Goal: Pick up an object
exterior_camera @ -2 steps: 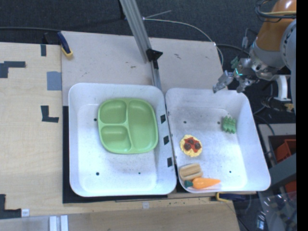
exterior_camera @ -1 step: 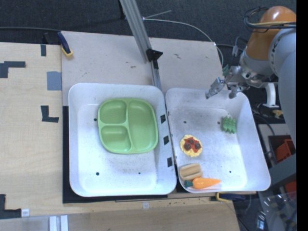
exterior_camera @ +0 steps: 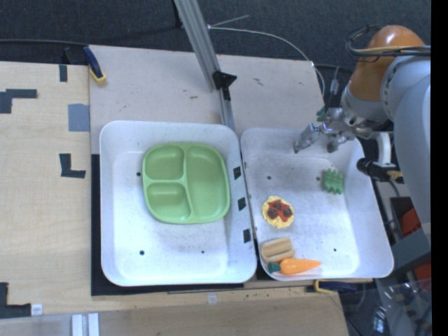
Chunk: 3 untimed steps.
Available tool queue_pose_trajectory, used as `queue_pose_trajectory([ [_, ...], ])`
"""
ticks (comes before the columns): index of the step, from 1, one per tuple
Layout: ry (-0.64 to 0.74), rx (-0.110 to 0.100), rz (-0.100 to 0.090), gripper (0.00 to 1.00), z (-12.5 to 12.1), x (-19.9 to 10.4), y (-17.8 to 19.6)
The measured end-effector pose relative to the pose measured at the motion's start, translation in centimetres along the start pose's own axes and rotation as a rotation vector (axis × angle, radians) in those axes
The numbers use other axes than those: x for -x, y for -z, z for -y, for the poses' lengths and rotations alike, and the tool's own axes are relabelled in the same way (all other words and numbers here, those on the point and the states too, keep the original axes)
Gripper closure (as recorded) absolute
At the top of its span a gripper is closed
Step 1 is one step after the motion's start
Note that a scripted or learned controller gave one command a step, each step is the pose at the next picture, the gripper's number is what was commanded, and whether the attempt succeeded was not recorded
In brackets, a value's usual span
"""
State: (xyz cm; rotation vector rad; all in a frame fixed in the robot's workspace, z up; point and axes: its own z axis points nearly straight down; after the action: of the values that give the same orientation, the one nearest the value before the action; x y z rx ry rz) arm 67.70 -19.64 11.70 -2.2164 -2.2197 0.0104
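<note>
— Over the right bin (exterior_camera: pixel 364 257), near its far edge, what is the arm doing?

— Its claw (exterior_camera: pixel 316 137) hangs above the white floor close to the far wall, reaching in from the bench's right edge. I cannot tell how its jaws stand; the metal parts blur together, and nothing shows between them.

— Where are the things it could pick?

— All in that same bin. A green toy (exterior_camera: pixel 332 181) sits toward the right wall, nearest the claw but apart from it. A small pizza toy (exterior_camera: pixel 278 212), round with no long axis, lies around the middle. At the near-left corner a tan bread roll (exterior_camera: pixel 276 248) lies with its long axis along the near edge, and just in front of it a carrot (exterior_camera: pixel 299 265) lies the same way, its tip toward the right wall and its green end toward the left bin.

— And the left bin (exterior_camera: pixel 119 208)?

— It bears a green divided plate (exterior_camera: pixel 186 183), set toward its far right part, well apart from the claw.

— Anything else on the bench?

— A grey metal post (exterior_camera: pixel 203 37) slants across the far edge.
</note>
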Motion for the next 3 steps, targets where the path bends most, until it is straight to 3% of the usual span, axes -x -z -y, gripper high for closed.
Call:
queue_pose_trajectory([
  [1,-0.004,-0.014,-0.003,0.0,0.1,0.1,-2.3],
  [2,-0.003,-0.015,-0.001,1.0,0.2,0.2,-1.4],
  [3,0.0,0.014,0.001,1.0,-0.1,0.5,4.9],
])
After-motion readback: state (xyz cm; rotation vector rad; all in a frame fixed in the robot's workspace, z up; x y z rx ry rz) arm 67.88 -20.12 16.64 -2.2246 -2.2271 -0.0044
